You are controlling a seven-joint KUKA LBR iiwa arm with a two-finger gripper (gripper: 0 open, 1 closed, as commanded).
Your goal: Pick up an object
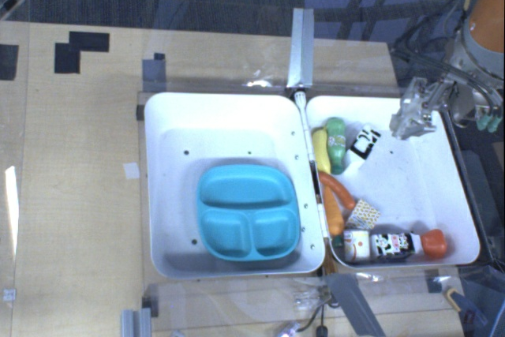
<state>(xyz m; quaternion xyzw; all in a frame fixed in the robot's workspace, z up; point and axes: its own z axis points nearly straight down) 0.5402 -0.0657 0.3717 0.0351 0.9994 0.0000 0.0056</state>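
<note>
My gripper [413,125] hangs over the far right part of the right bin [426,185], its fingers apart with nothing between them. Left of it lies a small black-and-white box [364,141]. Against the bin's left wall rest a yellow banana [319,151] and a green vegetable [337,144] side by side. An orange carrot [338,201] lies below them, touching a small patterned packet [365,211]. Along the near wall lies a bottle [394,244] with a black-and-white label and a red cap [435,243], next to a small jar [356,245].
The left bin [170,170] holds a blue divided plate [248,211]. A metal divider post [301,51] rises between the bins at the back. The arm's grey body and cables fill the upper right. Bare white floor of the right bin lies below the gripper.
</note>
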